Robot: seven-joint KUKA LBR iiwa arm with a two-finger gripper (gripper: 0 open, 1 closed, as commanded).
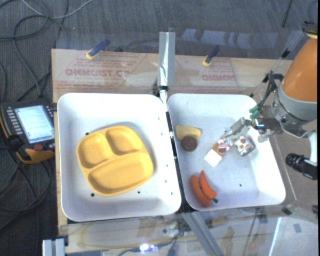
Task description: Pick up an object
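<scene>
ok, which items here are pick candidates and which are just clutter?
Job:
tool
small printed carton
white packet
carrots
yellow wedge
brown round piece
yellow divided tray

Lying about:
teach pendant
floor cables
bench clamps

cam: single fixed view, mounted above the table [144, 68] | facing: down at a slant, far edge at top of frame | range: mid, wide enough for both white bins side by side, left bin [66, 143], right bin [266, 180], plus floor strip at left | arm [301, 89] enters from right edge
</scene>
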